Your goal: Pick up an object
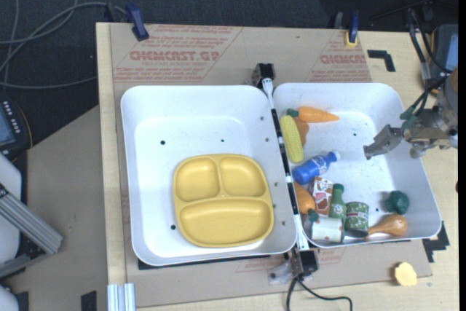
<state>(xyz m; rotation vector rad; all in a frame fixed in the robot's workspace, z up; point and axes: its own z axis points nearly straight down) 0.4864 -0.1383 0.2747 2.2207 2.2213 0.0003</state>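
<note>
The right bin [378, 95] holds several toy foods. An orange carrot [317, 114] and a yellow corn cob [292, 138] lie along its far left side, with a blue bottle [313, 167] just in front of them. Nearer the front are a small red-and-white carton [322, 194], a green bottle [337, 202], a green can [356, 217], a white cup [326, 230], an orange gourd-shaped piece [386, 227] and a dark green piece [397, 202]. My gripper [380, 144] hangs over the right half of this bin, above bare floor, apart from every object.
The left bin [145, 113] carries a yellow three-section plate [222, 199]. A small yellow piece [405, 274] lies on the bench outside the right bin's front corner. Blue clamps [135, 20] hold the board's far edge. Cables run beside my arm at the right.
</note>
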